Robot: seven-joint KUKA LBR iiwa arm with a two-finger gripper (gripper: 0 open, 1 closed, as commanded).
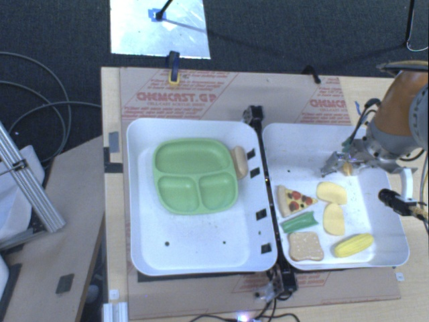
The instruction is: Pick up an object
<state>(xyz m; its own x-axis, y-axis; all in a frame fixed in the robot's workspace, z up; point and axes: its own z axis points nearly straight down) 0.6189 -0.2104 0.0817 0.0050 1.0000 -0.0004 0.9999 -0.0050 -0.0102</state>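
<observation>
My gripper (pixel 337 162) hangs over the upper part of the right bin (pixel 295 146), with the grey and orange arm behind it at the right edge. A small yellow bit (pixel 347 169) shows right at the gripper's tip; I cannot tell whether it is held. Below the gripper lie a pale yellow chip (pixel 332 192), a second yellow piece (pixel 333 219), a pizza slice (pixel 295 198), a green pod (pixel 298 221), a slice of toast (pixel 305 245) and a yellow corn cob (pixel 353 245).
The left bin (pixel 194 247) holds a green divided plate (pixel 196 175) with a tan bread-like piece (pixel 239 161) at its right rim. A black clip strip (pixel 263 180) runs between the bins. A cable and fitting (pixel 401 203) hang beside the right bin's edge.
</observation>
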